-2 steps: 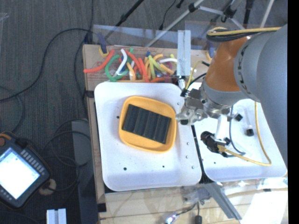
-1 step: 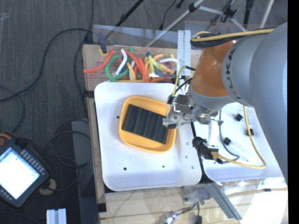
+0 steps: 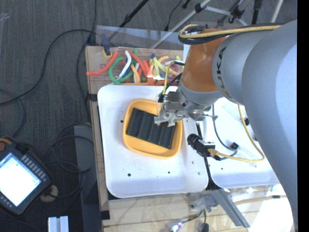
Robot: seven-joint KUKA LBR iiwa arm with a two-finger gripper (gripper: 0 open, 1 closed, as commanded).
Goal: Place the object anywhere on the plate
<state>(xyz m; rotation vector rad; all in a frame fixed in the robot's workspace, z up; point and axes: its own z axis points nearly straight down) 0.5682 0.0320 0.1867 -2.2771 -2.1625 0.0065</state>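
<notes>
A yellow plate (image 3: 137,145) with a raised rim lies in the left white bin (image 3: 145,178). On it rests a dark, ridged rectangular object (image 3: 147,128) that covers most of the plate's floor. My gripper (image 3: 166,118) hangs over the plate's upper right part, just above or at the right end of the dark object. The wrist and the orange band (image 3: 203,71) hide what is under the gripper, so contact with the object cannot be judged.
The right white bin (image 3: 241,173) is largely covered by the arm, with a yellow and black cable (image 3: 217,151) trailing over it. A heap of coloured cables (image 3: 133,66) lies on the bench behind the left bin. A teach pendant (image 3: 19,178) sits at the lower left.
</notes>
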